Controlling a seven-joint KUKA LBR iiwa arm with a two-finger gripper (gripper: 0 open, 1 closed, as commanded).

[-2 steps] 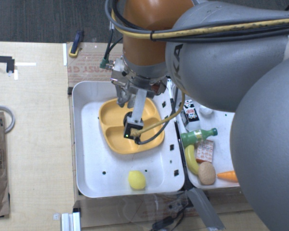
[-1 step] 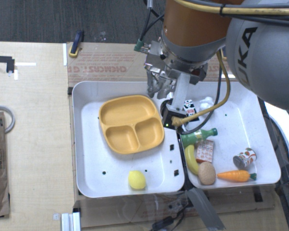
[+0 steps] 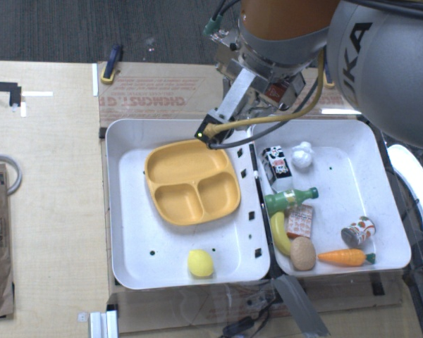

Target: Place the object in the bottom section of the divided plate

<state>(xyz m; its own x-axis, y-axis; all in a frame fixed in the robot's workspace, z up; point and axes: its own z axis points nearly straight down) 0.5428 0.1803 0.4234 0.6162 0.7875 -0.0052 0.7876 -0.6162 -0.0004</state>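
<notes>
A yellow divided plate [image 3: 192, 182] lies in the left bin [image 3: 127, 210], with one large section on its far side and two smaller sections on its near side. A yellow lemon [image 3: 201, 263] rests on the bin floor near the front edge, apart from the plate. My gripper [image 3: 266, 94] hangs under the grey and orange wrist above the far rim of the bins, near the divider between them and beyond the plate's far right corner. The wrist hides most of it, and I see nothing held.
The right bin [image 3: 366, 182] holds several items: a black-and-white carton [image 3: 276, 163], a white lump [image 3: 301, 155], a green bottle [image 3: 289, 199], a banana [image 3: 280, 234], a red packet [image 3: 299, 222], a brown potato [image 3: 303, 253], a carrot [image 3: 345, 258] and a small can [image 3: 357, 232].
</notes>
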